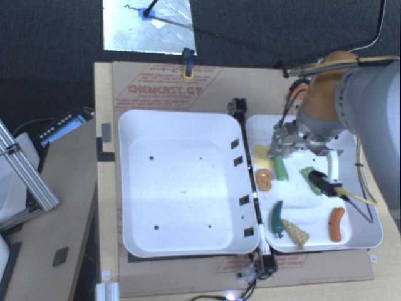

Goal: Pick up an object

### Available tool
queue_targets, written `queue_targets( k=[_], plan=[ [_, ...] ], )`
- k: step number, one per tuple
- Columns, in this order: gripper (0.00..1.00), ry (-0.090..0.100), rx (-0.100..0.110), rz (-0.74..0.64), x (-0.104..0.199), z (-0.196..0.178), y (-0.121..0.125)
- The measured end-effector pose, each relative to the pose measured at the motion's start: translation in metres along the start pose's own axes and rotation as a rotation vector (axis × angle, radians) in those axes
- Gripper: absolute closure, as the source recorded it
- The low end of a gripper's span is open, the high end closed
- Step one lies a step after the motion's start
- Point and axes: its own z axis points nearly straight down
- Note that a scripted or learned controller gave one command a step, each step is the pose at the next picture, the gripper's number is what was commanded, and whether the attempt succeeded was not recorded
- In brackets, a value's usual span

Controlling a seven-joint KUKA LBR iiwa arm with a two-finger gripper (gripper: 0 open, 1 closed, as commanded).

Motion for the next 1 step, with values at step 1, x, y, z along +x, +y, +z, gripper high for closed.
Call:
queue_targets(
  k=[1],
  plan=[
    [1.0, 0.004, -0.006, -0.008, 0.1139, -0.0951, 0.0034]
  ],
)
